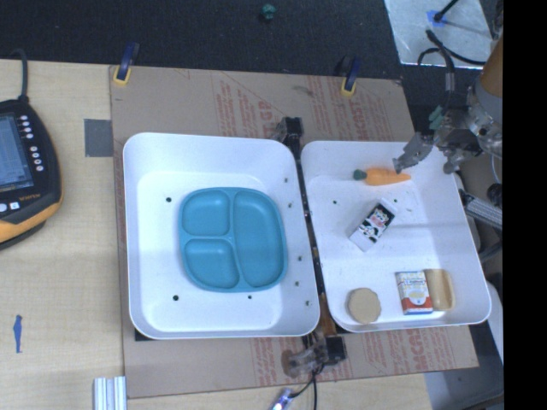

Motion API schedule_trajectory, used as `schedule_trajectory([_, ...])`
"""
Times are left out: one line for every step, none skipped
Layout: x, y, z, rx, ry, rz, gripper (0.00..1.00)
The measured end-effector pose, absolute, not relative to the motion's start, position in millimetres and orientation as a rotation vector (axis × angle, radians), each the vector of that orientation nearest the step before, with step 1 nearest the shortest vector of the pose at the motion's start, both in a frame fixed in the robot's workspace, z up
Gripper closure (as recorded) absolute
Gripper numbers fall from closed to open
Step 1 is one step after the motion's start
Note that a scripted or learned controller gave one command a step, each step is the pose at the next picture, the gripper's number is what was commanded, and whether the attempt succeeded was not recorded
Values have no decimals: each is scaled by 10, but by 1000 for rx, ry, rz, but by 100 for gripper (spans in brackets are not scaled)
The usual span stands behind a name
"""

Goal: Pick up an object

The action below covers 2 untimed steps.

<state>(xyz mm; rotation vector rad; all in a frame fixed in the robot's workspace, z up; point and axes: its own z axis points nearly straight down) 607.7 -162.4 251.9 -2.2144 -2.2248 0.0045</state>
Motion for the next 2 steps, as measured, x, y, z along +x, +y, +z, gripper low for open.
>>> schedule_trajectory([6531, -1569, 1676, -2211, -2226, 8, 0])
schedule_trajectory([6556, -1497, 909, -2209, -2227, 9, 0])
